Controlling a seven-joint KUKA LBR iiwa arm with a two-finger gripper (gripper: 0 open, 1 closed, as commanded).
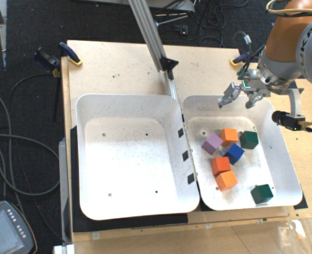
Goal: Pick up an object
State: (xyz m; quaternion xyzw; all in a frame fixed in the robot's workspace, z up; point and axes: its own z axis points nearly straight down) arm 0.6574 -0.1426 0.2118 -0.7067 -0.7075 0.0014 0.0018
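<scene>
**With every block lying in the bin, the pick has not begun**

Although the arm (291, 36) reaches in over the far edge of the right bin (288, 157), nothing has been lifted. The gripper (241, 95) hangs above the bin's far rim, its two fingers spread apart with only bare white bin wall showing between them, so it is open and has hold of nothing.

The candidates all rest on the floor of the right bin. A loose cluster sits near the middle: a purple block (213, 143), an orange block (229, 136) just beside it, a dark green block (248, 139) to the right of that, a blue block (234, 153) below them, then a red-orange block (220, 165) and another orange block (226, 180) touching or nearly touching each other. A second green block (261, 193) lies well apart near the bin's near right corner. The left bin (92, 157) holds no blocks.

As I judge it, the whole task is left: choosing a block, moving over it, descending, closing, and lifting. The cluster is tight, so fingers may land on a neighbour; the lone green block in the corner looks easier to straddle, though the bin wall stands close by.
</scene>
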